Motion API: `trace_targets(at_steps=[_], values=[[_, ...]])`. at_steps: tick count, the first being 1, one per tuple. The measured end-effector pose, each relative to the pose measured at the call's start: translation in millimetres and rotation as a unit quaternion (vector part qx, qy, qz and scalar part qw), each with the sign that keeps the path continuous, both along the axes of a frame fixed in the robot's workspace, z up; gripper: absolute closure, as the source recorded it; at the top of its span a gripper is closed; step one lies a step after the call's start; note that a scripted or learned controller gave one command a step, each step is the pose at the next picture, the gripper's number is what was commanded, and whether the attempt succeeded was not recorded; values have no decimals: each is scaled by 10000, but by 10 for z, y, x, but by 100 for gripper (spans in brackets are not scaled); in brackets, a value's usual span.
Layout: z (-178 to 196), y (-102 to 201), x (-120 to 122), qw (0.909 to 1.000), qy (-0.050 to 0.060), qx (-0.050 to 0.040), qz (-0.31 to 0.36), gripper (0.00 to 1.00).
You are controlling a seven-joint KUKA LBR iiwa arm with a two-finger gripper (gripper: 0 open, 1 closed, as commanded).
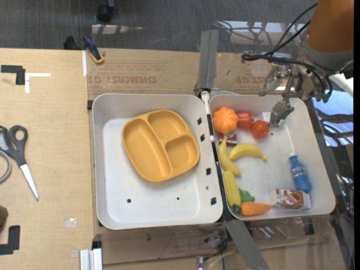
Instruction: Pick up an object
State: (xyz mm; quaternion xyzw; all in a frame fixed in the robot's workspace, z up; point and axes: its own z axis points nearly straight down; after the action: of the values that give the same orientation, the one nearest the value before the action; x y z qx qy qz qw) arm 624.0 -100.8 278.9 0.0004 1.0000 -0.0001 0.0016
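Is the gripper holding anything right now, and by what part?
Nothing is held. The gripper hangs over the right bin, beside the tomato, with nothing between its fingers.

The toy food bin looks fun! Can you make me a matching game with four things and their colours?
Things:
1. pumpkin
2. banana
3. bottle
4. tomato

Colours:
A. blue
B. red
C. orange
D. yellow

Pairs: 1-C, 2-D, 3-A, 4-B
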Motion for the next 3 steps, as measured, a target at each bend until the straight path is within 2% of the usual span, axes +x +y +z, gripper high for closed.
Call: trace_targets(at_steps=[1,2,3], values=[[-1640,-370,-16,9833,-19,-27,-1821,0],[-1733,-396,246,9725,-112,6,-2326,0],[-1647,-381,252,9731,-127,4,-2302,100]])
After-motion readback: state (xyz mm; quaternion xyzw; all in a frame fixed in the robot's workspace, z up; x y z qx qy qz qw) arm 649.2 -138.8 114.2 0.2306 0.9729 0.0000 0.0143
